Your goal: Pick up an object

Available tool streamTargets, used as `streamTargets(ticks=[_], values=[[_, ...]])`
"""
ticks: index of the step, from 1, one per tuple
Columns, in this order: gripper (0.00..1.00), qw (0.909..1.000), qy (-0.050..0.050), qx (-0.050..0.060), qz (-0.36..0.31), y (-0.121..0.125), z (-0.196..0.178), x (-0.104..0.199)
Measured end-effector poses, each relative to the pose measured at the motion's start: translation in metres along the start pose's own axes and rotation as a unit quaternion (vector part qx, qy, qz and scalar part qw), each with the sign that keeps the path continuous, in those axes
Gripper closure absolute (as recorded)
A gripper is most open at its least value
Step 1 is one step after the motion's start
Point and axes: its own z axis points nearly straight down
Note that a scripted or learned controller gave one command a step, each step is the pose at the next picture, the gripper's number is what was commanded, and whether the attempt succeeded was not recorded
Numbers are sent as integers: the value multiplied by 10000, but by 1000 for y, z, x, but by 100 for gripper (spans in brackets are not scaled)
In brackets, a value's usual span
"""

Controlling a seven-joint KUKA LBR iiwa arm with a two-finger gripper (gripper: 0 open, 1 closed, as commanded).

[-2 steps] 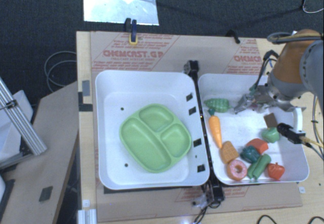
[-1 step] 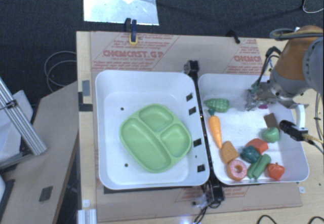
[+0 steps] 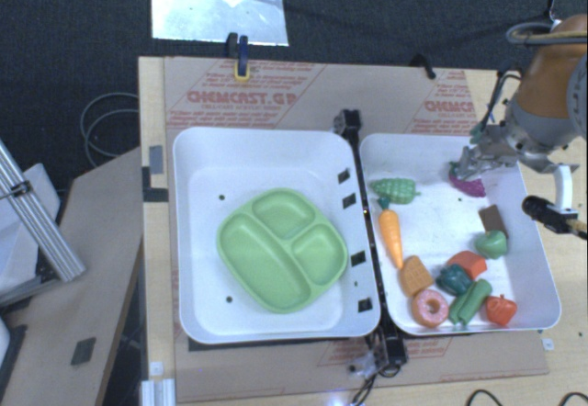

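While pincer (image 3: 470, 167) overhangs it, purple item (image 3: 471, 186) stays half-hidden.

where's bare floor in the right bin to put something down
Free: the middle of the right bin, between the carrot and the brown block, below the purple piece. Also the top strip above the corn. Crowded: the bottom edge, with the donut, cucumber and tomato, and the upper right under the hand.
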Motion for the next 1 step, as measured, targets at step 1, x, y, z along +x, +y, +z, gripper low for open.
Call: streamTargets(ticks=[1], values=[[100, 10000, -1, 3, 12, -6, -55, -7]])
